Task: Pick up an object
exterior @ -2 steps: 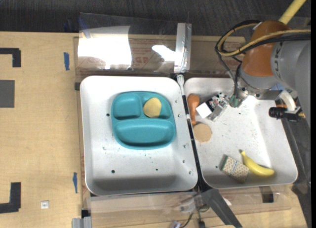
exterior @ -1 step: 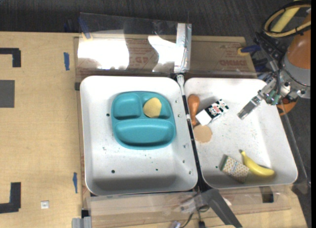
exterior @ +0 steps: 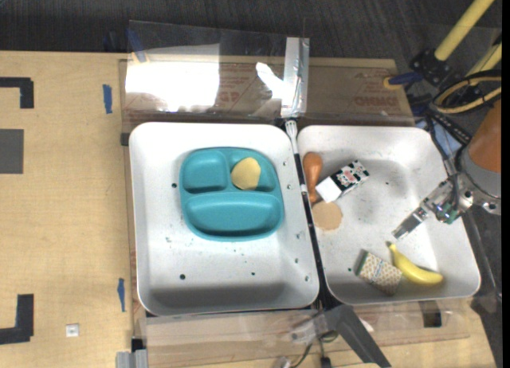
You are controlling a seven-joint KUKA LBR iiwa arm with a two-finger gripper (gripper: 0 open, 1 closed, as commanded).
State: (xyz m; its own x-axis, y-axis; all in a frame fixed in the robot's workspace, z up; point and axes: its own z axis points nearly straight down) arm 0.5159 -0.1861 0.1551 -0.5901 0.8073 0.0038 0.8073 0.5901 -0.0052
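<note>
My gripper (exterior: 416, 217) hangs over the right side of the right bin (exterior: 374, 139), open, with nothing between its fingers. One slim silver finger (exterior: 406, 227) points down-left toward a yellow banana (exterior: 416, 269) lying just below it near the bin's front. Beside the banana lies a patterned pouch (exterior: 377, 272). Along the bin's left side are an orange carrot-like piece (exterior: 312, 168), a black-and-white box (exterior: 343, 181) and a round tan disc (exterior: 327, 216). In the left bin (exterior: 159, 263) a teal divided plate (exterior: 231, 213) carries a yellow round item (exterior: 246, 173).
The arm's orange band (exterior: 488, 145) rises at the right edge, over the bin's right wall. Cables and a yellow pole (exterior: 470, 16) lie beyond the back right corner. A clear plastic sheet (exterior: 215, 80) stands behind the left bin. Bare white floor lies mid-right bin (exterior: 382, 199).
</note>
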